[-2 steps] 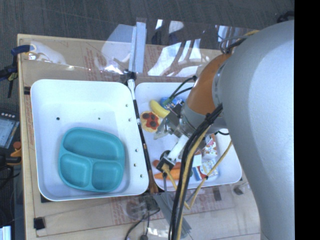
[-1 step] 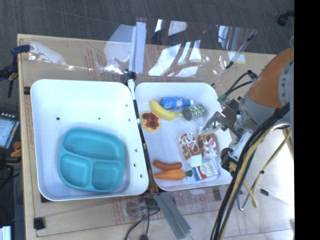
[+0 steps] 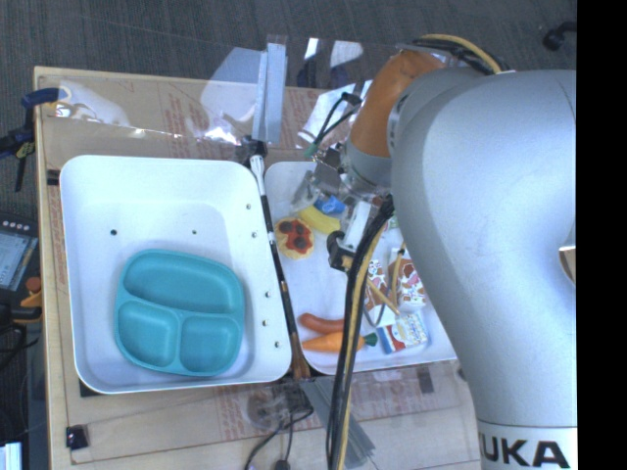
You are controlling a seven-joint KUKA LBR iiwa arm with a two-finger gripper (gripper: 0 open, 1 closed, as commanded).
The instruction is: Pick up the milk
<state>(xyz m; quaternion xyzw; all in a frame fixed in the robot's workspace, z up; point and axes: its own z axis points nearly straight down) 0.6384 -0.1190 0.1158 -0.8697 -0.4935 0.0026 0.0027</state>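
Reaching in from the right, the arm [image 3: 490, 213] hung low over the right bin [image 3: 323, 346], its pincer [image 3: 321, 186] near the far end; whether the pincer was apart or together could not be told. The milk carton [image 3: 404, 334] lay near the front of that bin, beside a carrot [image 3: 333, 342] and a sausage [image 3: 320, 322]. A teal tray [image 3: 179, 311] sat in the left bin [image 3: 157, 189].

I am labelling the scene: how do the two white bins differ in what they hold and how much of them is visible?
The left bin holds one teal tray, and all its rim is visible. The right bin holds several small items, such as a carrot and a milk carton, and the arm hides much of it. Both are shallow, white and side by side.
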